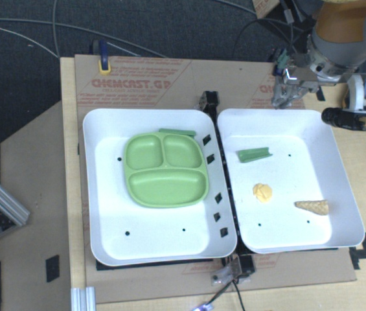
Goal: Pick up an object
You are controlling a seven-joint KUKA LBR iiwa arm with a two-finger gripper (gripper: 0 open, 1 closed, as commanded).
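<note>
Grey arm (pixel 351 24), orange band, metallic claw (pixel 286 94), black cables

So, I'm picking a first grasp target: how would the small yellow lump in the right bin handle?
The yellow lump looks rounded and bumpy, so it may roll when nudged. It seems small, probably light. It sits apart from the green strip and tan wedge, so fingers likely have room.

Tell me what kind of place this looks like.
Probably a robotics lab bench set up for grasping trials: a robot arm hangs above two white bins clamped to a board, toy food such as a green divided plate sits inside, and loose cables run over dark carpet.
</note>
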